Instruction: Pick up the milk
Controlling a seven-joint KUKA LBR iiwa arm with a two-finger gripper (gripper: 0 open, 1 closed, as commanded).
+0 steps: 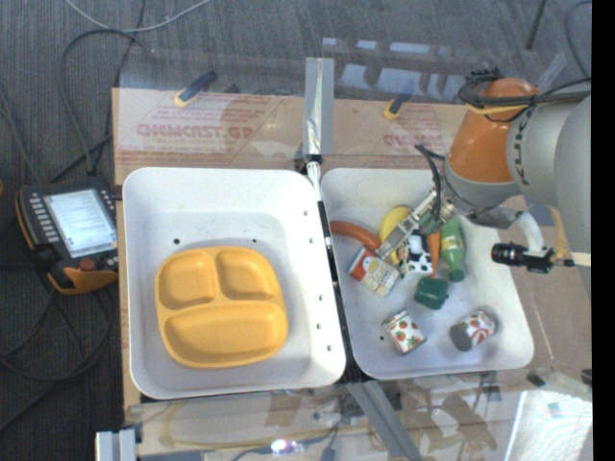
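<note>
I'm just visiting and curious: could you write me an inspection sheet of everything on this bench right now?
Surface: left bin holds a yellow divided tray; right bin holds the objects.
Job's things: milk carton, cow-patterned, among the pile.
Clutter: banana, green bottle, two cans.
Grippers: tool low over the pile; grasp unclear.
Cables: loose on the floor.
Surroundings: handheld screen left of the bench.

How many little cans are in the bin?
2. One can with a strawberry print lies near the right bin's front edge; a grey can lies just right of it. The arm may hide more.
</note>
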